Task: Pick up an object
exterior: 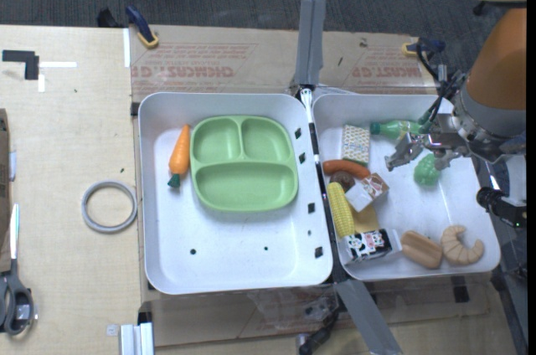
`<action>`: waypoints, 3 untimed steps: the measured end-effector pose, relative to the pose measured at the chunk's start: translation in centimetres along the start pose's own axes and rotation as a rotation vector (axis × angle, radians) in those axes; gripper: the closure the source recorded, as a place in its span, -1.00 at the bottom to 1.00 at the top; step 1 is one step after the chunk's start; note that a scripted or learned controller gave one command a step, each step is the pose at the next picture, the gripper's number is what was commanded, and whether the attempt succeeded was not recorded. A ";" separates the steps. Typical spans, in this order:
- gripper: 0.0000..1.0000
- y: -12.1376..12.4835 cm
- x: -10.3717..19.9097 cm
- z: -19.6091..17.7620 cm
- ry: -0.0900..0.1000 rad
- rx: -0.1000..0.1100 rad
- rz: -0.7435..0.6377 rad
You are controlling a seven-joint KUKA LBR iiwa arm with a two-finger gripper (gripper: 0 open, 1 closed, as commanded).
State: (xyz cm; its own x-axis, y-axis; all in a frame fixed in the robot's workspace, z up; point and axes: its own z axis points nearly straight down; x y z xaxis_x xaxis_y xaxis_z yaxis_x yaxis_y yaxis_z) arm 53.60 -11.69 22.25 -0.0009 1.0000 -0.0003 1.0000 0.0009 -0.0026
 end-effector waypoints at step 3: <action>-1.00 1.9 -10.1 13.2 0.005 -0.002 -0.328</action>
State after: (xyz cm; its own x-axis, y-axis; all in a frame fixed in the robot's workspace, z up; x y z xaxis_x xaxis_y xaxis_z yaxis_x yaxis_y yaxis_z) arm 55.45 -21.76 9.06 -0.3229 0.9464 0.0055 0.9464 0.3229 0.0006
